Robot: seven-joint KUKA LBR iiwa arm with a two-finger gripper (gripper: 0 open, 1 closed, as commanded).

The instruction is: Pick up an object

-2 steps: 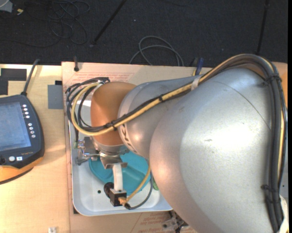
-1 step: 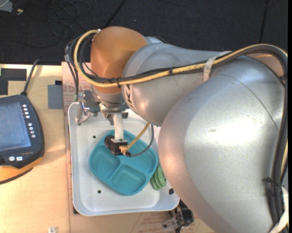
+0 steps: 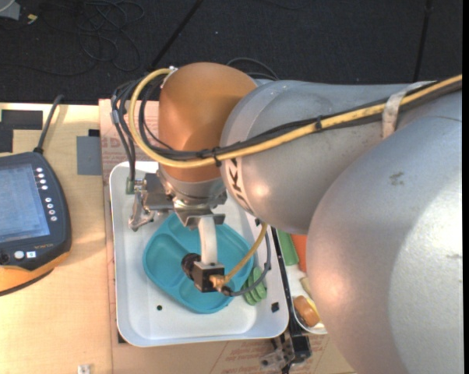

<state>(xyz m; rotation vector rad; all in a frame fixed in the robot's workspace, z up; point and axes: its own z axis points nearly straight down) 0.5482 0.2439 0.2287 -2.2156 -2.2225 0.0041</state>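
Note:
A teal, shallow dish-shaped object [image 3: 168, 265] lies in the left white bin [image 3: 133, 318], filling most of its middle. A green object [image 3: 255, 288] pokes out at the dish's right edge, partly hidden by the arm. My gripper [image 3: 143, 209] hangs low over the bin's far left part, just above the dish's upper rim, under the orange wrist band. Nothing shows between its metal parts from this angle.
The big grey arm covers the right bin; an orange-red thing [image 3: 297, 252] and a round orange-and-white thing [image 3: 306, 311] peek out along its left side. A control tablet [image 3: 16, 209] lies on the wooden bench to the left of the bins.

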